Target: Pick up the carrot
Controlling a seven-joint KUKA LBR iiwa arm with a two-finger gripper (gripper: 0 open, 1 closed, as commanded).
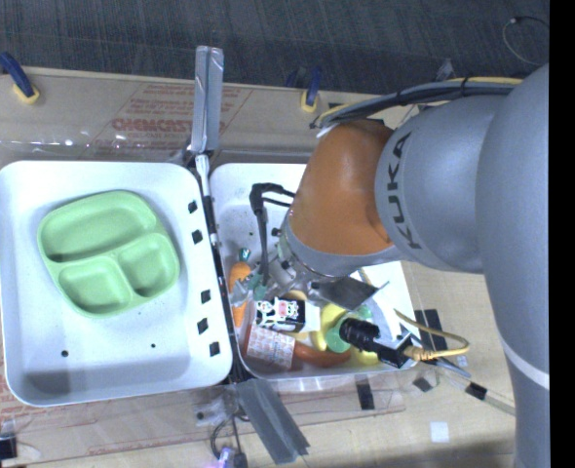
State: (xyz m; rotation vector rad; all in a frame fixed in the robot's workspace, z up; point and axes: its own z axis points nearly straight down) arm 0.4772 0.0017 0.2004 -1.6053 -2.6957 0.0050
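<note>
An orange, elongated piece that looks like the carrot (315, 355) lies along the front wall of the right bin (231, 195), partly under other items. A second small orange thing (239, 279) sits by the bin's left wall; I cannot tell what it is. My gripper (269, 283) is lowered into the right bin among the clutter, just right of that small orange thing and behind the carrot-like piece. The arm's orange band and grey wrist hide most of the bin's middle and right side.
The left bin (24, 359) holds a green divided plate (109, 251). In the right bin, a black-and-white patterned item (280, 312), a pinkish-brown package (269, 347) and a yellow object (329, 321) crowd the front. A divider (210, 261) with black clips separates the bins.
</note>
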